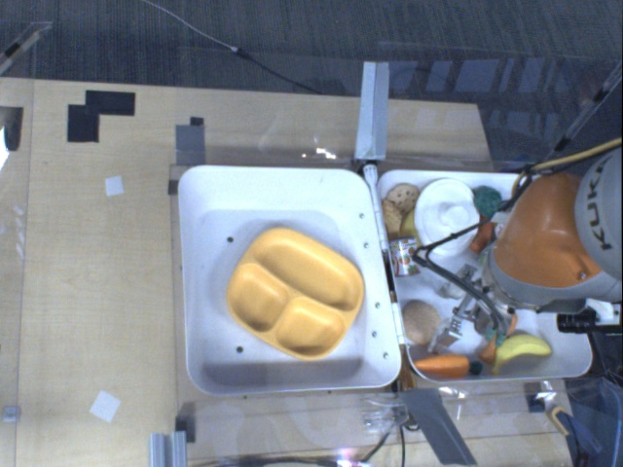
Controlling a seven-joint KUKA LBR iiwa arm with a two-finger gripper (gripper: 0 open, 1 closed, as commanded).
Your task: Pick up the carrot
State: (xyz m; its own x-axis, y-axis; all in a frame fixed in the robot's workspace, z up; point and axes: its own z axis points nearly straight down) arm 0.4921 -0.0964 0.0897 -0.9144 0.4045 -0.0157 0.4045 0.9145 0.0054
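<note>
Carrot [443,365] lies just below the gripper [456,327], apart from it. Banana [518,348] to its right. Grip state: cannot tell.

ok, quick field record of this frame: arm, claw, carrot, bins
arm: reaches in from the right, over the right bin
claw: low in the right bin, above the carrot
carrot: lying at the right bin's front edge, apart from the claw
left bin: holds a yellow divided tray
near carrot: banana, brown round item
</note>
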